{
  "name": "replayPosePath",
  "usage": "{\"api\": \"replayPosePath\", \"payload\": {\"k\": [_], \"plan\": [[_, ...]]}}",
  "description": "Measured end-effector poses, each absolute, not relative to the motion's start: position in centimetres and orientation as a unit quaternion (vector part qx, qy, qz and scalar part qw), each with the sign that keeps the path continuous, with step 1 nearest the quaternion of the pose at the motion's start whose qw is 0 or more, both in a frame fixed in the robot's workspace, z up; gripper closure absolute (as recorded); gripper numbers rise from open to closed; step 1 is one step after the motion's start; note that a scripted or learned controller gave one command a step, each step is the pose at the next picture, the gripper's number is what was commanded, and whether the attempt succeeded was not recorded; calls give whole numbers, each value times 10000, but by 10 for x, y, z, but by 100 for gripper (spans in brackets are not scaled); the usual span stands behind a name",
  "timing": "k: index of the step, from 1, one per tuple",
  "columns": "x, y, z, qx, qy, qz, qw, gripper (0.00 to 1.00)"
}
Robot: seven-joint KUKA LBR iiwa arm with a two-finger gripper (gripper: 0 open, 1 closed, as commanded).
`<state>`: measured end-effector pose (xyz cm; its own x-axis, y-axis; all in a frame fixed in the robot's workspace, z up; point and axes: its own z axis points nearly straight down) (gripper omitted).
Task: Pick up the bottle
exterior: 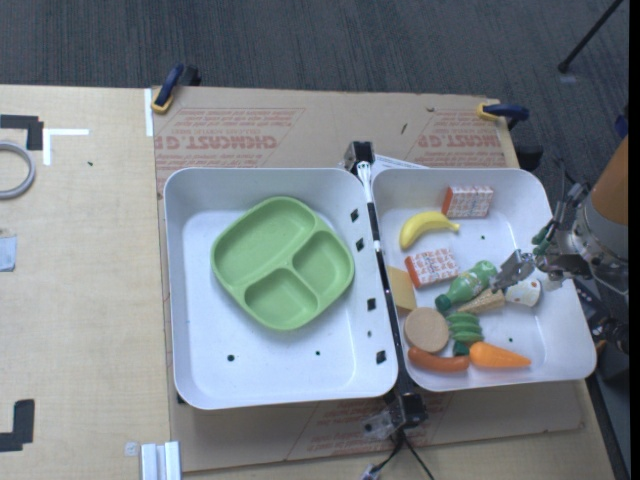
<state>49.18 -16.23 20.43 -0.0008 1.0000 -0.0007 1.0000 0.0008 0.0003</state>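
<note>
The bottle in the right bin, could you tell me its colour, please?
Green, seen in the camera view: the bottle.

Robotics lab or test bench. Wooden bench [80, 298] with black tape marks at 9 o'clock; cardboard sheet [330, 128] clamped flat by a blue-yellow clamp [172, 84] at 11 o'clock. Two white bins [190, 298] clipped together at centre. Toy food, including a plastic banana [427, 228], at 3 o'clock. Grey carpet [300, 18] at 12 o'clock.

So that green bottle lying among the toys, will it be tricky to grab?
Probably. The green bottle lies on its side and looks rounded, so it may roll. It looks like smooth plastic, likely light and slippery. The ice-cream cone touching it could shift too.
</note>
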Motion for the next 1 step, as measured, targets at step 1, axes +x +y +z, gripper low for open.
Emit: {"api": "replayPosePath", "payload": {"k": [1], "plan": [[493, -163, 214, 7069, 7073, 1, 11, 100]]}}
